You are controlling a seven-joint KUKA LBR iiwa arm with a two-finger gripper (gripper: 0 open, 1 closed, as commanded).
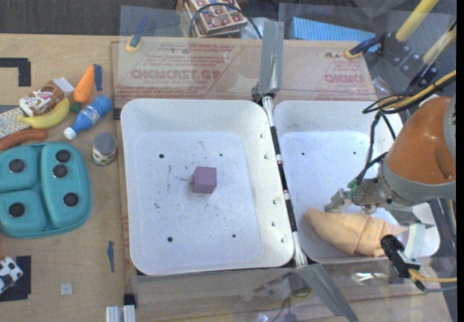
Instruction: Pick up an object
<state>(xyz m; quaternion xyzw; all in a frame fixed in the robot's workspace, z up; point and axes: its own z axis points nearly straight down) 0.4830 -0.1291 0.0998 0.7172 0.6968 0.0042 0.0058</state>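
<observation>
You have the arm (424, 150) bent in from the right, wrist low over the right bin (319, 132). Its gripper (353, 198) sits just above the tan croissant-like piece (348, 230) near the front wall — whether it is clenched or released you probably cannot tell here. A small purple cube (204, 180) lies mid-left bin (145, 125).

Two white bins (196, 114) (319, 114). One purple cube (204, 180) in left bin. One tan bread-like lump (348, 230) in right bin. On bench: one banana (45, 117), one carrot (86, 83), one bottle (88, 117), one can (104, 148), one teal tray (42, 188).
</observation>
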